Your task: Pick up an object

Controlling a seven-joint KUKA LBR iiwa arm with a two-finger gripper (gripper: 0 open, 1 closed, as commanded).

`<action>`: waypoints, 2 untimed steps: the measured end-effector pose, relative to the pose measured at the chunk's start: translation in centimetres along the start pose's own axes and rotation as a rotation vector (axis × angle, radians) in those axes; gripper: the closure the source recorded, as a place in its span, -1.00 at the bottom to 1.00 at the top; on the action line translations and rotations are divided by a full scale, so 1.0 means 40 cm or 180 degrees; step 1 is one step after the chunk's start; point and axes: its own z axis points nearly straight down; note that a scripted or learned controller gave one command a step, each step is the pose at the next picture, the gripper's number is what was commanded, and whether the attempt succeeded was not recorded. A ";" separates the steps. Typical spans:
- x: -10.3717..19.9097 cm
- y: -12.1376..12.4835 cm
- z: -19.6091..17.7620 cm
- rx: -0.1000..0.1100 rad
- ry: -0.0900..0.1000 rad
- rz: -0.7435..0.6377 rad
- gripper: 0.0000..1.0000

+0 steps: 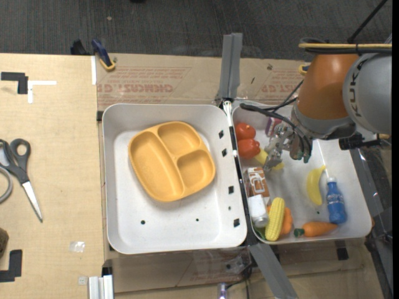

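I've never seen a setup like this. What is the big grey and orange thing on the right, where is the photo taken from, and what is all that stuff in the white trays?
The photo comes from one fixed camera above the bench, looking down at a slant. The grey and orange thing is a robot arm reaching in from the right. At its tip is a gripper, a two-finger claw, lowered into the right bin. That bin holds toy food: red peppers, a corn cob, a carrot, a banana, plus a blue bottle. The left bin holds a yellow divided plate. Scissors lie on the bench. I can't tell whether the claw grips anything.
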 end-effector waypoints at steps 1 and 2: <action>0.163 -0.090 0.016 -0.0028 0.0006 -0.0256 1.00; 0.154 -0.088 0.010 -0.0031 -0.0039 -0.0256 -1.00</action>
